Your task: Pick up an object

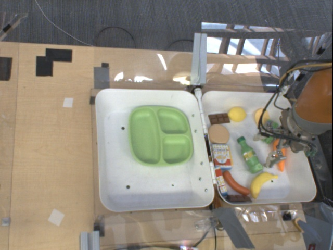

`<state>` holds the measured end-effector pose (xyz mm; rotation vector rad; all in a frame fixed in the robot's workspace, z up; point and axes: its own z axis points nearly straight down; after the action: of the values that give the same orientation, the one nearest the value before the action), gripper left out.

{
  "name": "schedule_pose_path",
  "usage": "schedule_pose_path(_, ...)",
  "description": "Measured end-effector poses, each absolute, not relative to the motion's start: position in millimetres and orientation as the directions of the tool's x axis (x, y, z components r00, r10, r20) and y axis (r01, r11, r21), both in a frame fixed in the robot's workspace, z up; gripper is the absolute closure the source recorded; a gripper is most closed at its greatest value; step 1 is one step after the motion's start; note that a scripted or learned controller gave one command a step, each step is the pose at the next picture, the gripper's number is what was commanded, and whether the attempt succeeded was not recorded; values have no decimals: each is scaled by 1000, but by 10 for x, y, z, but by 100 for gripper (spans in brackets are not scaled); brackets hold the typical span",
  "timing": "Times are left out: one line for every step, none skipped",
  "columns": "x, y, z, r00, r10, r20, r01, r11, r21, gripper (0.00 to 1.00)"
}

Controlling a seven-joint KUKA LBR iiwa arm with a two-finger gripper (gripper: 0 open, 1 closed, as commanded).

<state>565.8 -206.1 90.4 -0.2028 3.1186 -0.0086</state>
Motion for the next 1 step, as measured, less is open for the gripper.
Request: schedule_pose_path(5440, -1308, 912, -949, -316, -18, -316, 949, -11, 0)
